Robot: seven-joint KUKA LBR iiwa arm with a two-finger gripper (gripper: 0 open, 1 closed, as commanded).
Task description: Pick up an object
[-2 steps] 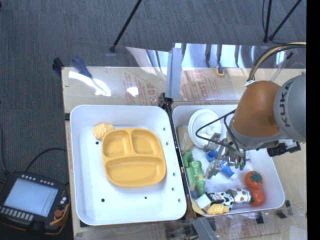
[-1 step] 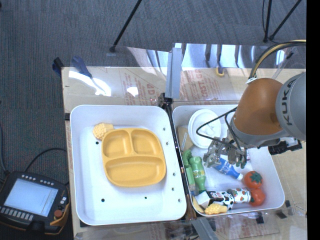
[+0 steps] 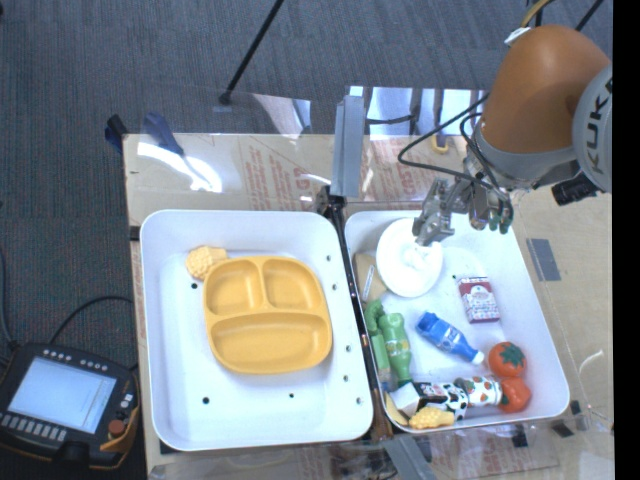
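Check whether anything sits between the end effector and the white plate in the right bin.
Nothing visible does. The end effector hangs over the upper edge of the white plate, and the plate's top surface is bare. The red packet and blue bottle lie off to the side, apart from the plate.

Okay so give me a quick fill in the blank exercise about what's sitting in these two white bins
1. The yellow plastic divided tray lies in the ____ bin.
2. The small blue plastic bottle lies between the red and white carton and the ____ toy tomato.
3. The gripper hangs over the far edge of the round ____ plate.
4. The small yellow corn-like toy sits at the divided tray's far ____ corner.

Missing words: left; red; white; left
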